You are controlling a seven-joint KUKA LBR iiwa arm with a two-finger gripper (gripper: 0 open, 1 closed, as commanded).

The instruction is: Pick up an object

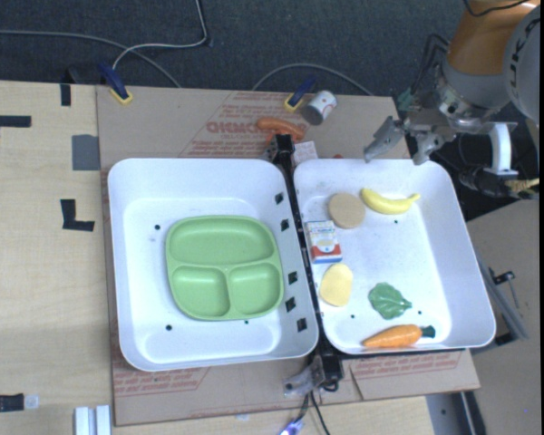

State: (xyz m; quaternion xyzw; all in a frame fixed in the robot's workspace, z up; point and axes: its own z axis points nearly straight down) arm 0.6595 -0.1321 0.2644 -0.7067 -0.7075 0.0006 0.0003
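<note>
The right bin (453,270) holds a yellow banana (388,201), a round tan cookie (347,210), a small red and white carton (324,239), a pale yellow lemon-like piece (336,284), a green leafy piece (389,300) and an orange carrot (396,336). My gripper (400,143) hangs above the bin's far edge, up and right of the banana. Its two fingers are spread apart with nothing between them.
The left bin (136,243) carries a green divided plate (224,267). An orange sausage-like piece (280,126) and a small grey cylinder (317,107) lie on the cardboard behind the bins. Cables run across the dark floor at the back.
</note>
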